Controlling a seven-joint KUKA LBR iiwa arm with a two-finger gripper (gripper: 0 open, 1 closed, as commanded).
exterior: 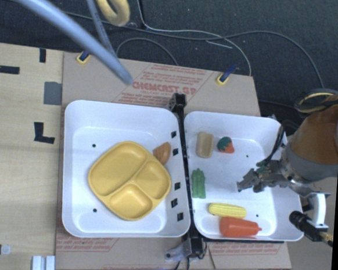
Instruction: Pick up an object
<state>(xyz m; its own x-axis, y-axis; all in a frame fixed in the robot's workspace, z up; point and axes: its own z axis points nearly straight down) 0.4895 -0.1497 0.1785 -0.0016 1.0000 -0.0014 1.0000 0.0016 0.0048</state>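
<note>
The arm is reaching into the right bin (274, 127) from its right edge, and the hand (252, 183) is hovering low over the bare middle of that bin's floor. Nothing is lying between its fingers; how far apart they are standing cannot be told from this slant.

The candidates are sitting apart from it: a corn cob (228, 210) and a red carrot (240, 227) along the bin's near edge, a green vegetable (198, 183) against its left wall, a tan bread piece (204, 145) and a small strawberry (225, 144) toward its far edge. The yellow divided plate (130, 181) is lying in the left bin (74, 153).

The corn cob looks nearest. A clean pick likely means centring over its middle, straddling its narrow width, and descending fully before closing.
</note>
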